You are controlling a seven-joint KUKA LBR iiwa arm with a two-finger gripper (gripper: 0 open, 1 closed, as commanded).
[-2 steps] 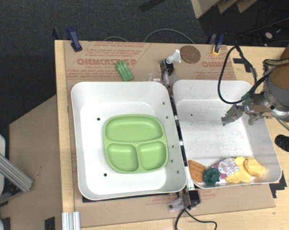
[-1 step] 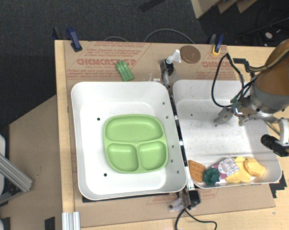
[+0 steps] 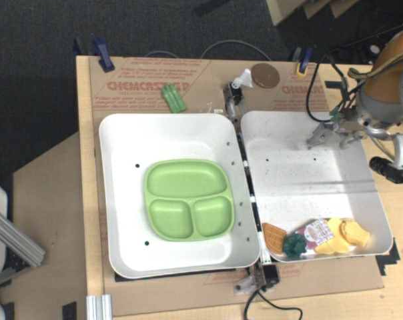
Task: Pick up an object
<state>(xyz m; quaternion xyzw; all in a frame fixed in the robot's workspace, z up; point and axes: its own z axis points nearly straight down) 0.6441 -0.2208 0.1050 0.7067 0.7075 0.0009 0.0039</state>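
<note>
My gripper (image 3: 329, 139) hangs over the far right corner of the right bin (image 3: 301, 179), its fingers spread with nothing between them. The grey arm (image 3: 381, 99) with its orange band comes in from the right edge. Along the near wall of that bin lies a row of small toy foods: an orange waffle piece (image 3: 273, 237), a dark green broccoli (image 3: 295, 245), a pink-and-white packet (image 3: 318, 231) and yellow pieces (image 3: 345, 235). All of them lie well below the gripper and apart from it.
The left bin (image 3: 121, 179) holds a green divided plate (image 3: 188, 199). On the cardboard behind the bins lie a green clip (image 3: 173, 99) and a brown disc (image 3: 265, 76). Cables run along the far right.
</note>
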